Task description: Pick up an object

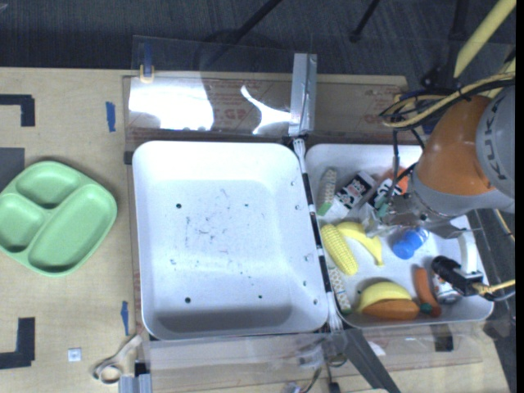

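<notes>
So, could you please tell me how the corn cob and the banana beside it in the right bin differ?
The corn cob is straight and bumpy with kernels; the banana is smooth and curved. The corn cob lies closer to the wall between the bins, while the banana lies closer to the blue object. The corn cob looks thicker than the banana. Both are yellow and lie flat in the right bin.

1. Pale wooden tabletop [65, 318] spreads well left of the end effector [385, 211].
2. Dark carpeted floor [205, 6] lies beyond it.
3. Bright light glares on a clear panel [188, 105] beyond-left.
</notes>
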`<state>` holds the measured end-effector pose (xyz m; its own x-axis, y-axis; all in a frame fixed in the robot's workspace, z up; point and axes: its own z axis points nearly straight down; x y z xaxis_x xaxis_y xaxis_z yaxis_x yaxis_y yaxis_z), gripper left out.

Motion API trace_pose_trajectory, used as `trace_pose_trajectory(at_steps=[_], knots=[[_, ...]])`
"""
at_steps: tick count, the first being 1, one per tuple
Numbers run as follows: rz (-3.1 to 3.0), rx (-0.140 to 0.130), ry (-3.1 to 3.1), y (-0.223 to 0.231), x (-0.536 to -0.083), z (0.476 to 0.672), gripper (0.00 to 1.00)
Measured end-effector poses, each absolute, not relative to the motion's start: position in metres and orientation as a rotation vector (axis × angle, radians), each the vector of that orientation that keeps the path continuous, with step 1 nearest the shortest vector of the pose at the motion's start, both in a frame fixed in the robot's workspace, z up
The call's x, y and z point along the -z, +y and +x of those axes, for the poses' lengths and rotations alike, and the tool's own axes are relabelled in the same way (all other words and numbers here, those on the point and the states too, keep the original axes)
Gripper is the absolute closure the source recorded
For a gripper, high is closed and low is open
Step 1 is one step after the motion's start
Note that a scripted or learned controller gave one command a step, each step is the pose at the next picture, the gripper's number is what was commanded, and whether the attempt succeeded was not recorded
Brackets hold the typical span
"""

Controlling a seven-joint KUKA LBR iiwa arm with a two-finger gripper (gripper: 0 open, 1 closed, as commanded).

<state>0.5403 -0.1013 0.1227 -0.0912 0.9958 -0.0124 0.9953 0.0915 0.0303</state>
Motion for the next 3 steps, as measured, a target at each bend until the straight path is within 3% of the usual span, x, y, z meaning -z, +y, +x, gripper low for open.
trace_pose_trajectory(at_steps=[1, 2, 3], knots=[[2.493, 0.0, 1.91, -0.109, -0.094, 0.561, 1.0], [2.578, 0.001, 1.794, -0.062, -0.185, 0.667, 1.0], [2.571, 0.001, 1.803, -0.058, -0.196, 0.668, 1.0]])
